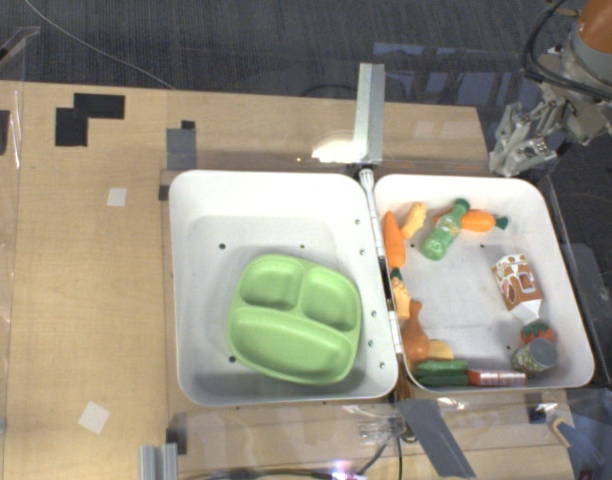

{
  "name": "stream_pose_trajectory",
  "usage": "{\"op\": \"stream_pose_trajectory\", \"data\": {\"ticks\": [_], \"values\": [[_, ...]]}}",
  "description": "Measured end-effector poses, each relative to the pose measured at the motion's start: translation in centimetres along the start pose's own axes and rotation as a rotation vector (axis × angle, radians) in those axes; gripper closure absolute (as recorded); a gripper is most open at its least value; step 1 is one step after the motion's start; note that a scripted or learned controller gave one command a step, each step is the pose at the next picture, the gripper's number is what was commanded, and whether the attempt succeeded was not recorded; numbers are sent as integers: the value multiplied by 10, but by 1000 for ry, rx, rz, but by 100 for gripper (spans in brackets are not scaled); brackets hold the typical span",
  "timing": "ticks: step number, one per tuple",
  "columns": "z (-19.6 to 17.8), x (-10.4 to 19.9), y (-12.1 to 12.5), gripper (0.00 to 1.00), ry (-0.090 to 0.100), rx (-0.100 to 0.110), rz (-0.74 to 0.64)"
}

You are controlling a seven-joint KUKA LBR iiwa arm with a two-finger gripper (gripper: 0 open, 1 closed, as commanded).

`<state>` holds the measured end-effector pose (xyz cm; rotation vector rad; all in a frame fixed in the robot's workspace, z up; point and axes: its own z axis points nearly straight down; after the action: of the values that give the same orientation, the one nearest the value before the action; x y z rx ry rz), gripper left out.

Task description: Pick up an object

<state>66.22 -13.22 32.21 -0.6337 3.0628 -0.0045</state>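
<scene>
Gripper (523, 143) sits at the upper right, above and just outside the far right corner of the right bin (556, 230); the grey arm (591, 58) with its orange band runs off the top right edge. Finger spacing cannot be made out at this angle, and nothing is visible between them.

Open room: the middle of the right bin floor is bare, with its contents lying along the walls. The bench (86, 298) left of the bins is open wood with a few black marks.

Right bin contents: a green bottle (441, 238) near the far wall, touching or just beside an orange carrot-like piece (480, 221); a pale yellow piece (414, 218) next to a long orange piece (394, 240) lying along the left wall; a brown-and-white packet (516, 280) near the right wall; a round dark can (539, 349) in the near right corner; a dark green piece (442, 373) and a thin red-ended stick (498, 376) along the near wall; an orange-brown lump (415, 340) by the near left corner.

Left bin (201, 228) holds a green divided tray (296, 318), three compartments, set toward the near right.

Small items along the divider between the bins are too crowded to identify.
</scene>
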Motion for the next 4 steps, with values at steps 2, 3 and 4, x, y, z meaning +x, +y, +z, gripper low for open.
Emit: {"op": "stream_pose_trajectory", "data": {"ticks": [2, 3, 4], "values": [[4, -58, 110, 100, -10, 0, 131], [-10, -61, 110, 100, -21, 3, 130], [-9, -28, 45, 100, 2, 1, -12]]}}
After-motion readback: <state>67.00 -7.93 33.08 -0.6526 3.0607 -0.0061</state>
